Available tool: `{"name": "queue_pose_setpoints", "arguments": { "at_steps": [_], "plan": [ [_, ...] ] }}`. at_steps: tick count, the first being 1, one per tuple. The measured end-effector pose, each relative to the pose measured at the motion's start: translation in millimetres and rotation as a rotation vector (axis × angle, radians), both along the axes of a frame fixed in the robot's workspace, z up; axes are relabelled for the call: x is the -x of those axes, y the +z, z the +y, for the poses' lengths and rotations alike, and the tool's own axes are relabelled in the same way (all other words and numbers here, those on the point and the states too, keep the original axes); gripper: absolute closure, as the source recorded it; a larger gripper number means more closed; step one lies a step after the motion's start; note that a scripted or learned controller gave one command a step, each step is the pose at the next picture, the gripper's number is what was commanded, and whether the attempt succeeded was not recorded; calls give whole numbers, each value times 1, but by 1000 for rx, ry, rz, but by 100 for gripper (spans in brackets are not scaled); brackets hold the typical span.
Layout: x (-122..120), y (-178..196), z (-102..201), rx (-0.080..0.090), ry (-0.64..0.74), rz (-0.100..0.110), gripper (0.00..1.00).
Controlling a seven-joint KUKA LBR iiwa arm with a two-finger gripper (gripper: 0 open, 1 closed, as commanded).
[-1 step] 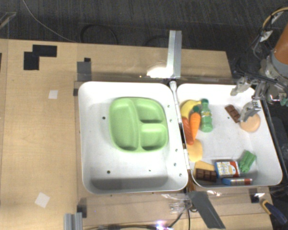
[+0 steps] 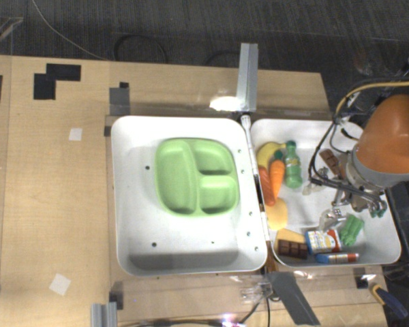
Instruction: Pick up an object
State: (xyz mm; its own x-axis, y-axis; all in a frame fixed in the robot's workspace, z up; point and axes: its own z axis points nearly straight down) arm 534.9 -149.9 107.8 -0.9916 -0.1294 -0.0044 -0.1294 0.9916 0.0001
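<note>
My gripper [image 2: 335, 215] hangs low over the right bin [image 2: 388, 254], in its right half, under the orange band [image 2: 393, 138] of the arm. Just below it lie a small red and white carton [image 2: 322, 240] and a green ridged object [image 2: 352, 231]. A red marker [image 2: 339, 257] rests along the bin's front wall. At the bin's left side lie an orange carrot [image 2: 276, 180], a green bottle [image 2: 292, 165], a yellow fruit [image 2: 266, 153], a pale orange piece [image 2: 277, 215] and a brown chocolate bar [image 2: 291, 249]. The arm's wrist hides part of the bin's right side.
The left bin [image 2: 129, 251] holds a green divided tray [image 2: 195, 176]. A metal post [image 2: 247, 77] stands behind the ridge between the bins. Cables [image 2: 327, 155] loop from the arm over the right bin's back.
</note>
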Motion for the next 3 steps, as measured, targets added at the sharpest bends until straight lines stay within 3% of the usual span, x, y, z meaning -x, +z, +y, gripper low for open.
{"name": "queue_pose_setpoints", "arguments": {
  "at_steps": [1,2,3],
  "plan": [
    [-66,-18,55,1,9,-12,0],
    [-71,-2,56,2,17,-28,100],
    [-97,120,74,2,21,-21,100]
  ]
}}
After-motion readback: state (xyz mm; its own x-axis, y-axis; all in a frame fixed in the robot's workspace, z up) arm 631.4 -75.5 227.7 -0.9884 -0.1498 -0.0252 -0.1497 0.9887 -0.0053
